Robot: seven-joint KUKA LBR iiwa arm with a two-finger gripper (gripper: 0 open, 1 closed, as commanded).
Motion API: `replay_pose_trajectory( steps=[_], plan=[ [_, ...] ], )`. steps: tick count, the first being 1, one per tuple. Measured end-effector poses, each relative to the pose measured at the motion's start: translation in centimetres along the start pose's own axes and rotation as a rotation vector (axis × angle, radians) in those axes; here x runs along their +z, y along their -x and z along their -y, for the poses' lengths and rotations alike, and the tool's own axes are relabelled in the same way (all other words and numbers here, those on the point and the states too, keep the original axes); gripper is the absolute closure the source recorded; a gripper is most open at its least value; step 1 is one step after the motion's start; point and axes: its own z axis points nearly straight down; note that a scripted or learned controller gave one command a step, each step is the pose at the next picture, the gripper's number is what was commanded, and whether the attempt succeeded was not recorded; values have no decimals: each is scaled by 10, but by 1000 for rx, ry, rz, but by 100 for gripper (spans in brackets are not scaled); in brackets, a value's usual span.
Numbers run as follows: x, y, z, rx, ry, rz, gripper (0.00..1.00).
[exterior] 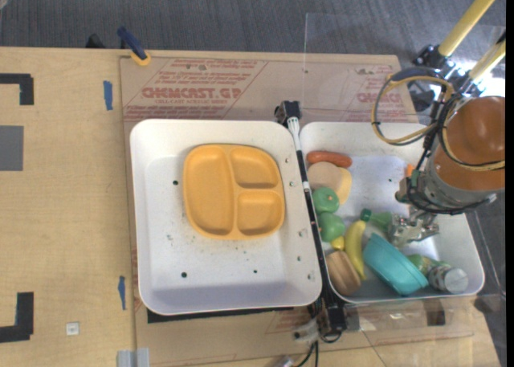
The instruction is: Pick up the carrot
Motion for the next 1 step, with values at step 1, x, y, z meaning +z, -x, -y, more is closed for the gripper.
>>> replay_pose_trajectory(
  steps=[1],
  plan=[
    [-226, -17, 66, -240, 0, 3, 100]
  ],
)
